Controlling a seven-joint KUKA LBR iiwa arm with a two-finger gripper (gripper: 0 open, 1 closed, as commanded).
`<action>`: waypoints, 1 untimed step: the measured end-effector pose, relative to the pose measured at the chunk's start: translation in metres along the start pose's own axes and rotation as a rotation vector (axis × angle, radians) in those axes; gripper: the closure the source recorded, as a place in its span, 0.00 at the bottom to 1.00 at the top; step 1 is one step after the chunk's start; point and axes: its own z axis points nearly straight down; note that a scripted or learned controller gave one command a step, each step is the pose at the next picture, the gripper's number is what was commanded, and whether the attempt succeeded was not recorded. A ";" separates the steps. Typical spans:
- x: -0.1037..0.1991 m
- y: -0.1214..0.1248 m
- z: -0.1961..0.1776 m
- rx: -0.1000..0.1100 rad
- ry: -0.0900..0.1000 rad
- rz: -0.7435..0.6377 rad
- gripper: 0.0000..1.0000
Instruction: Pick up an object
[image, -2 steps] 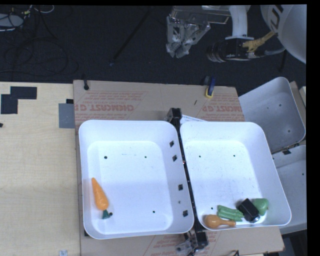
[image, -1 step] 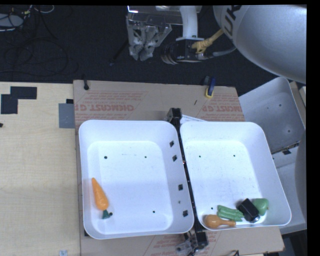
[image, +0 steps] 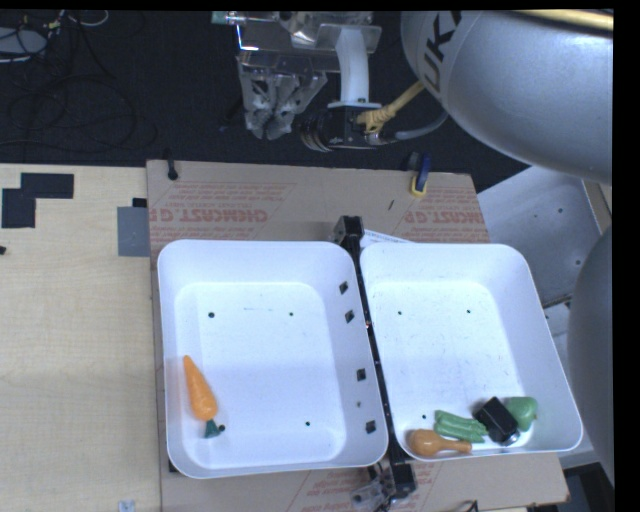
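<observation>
An orange toy carrot (image: 199, 390) with a small green top lies in the left bin (image: 250, 262), near its front left corner. The front right corner of the right bin (image: 450, 262) holds a cluster: an orange gourd-shaped toy (image: 436, 443), a green pod (image: 460, 427), a black block (image: 497, 420) and a light green piece (image: 521, 410). My gripper (image: 282, 105) hangs high at the top of the view, beyond the far rim of the left bin and well away from every object. Nothing is between it and the bins.
The bins sit side by side on a cardboard sheet (image: 300, 205), with a black divider strip (image: 362, 340) between them. The arm's large grey body (image: 520, 70) fills the upper right. A blue and yellow clip (image: 420, 175) stands on the cardboard's far edge.
</observation>
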 end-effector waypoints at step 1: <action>-0.001 -0.019 -0.033 -0.006 0.002 -0.001 1.00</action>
